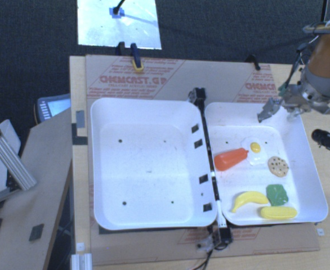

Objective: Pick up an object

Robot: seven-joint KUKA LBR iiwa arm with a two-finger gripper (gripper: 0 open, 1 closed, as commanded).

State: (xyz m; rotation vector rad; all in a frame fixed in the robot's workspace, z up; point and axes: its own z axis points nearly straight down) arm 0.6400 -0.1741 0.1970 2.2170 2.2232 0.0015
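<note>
Above the far edge of the right bin (pixel 300 151) the gripper (pixel 266 112) hangs with nothing in it; whether it is open cannot be told. Below it lie 5 objects: the carrot (pixel 230 159), egg (pixel 255 148), cookie (pixel 277 166), banana (pixel 249 199) and corn (pixel 278 212).

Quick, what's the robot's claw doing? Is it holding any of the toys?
Gripper: over the right bin's back edge, holding nothing visible; open or closed cannot be told.
</note>
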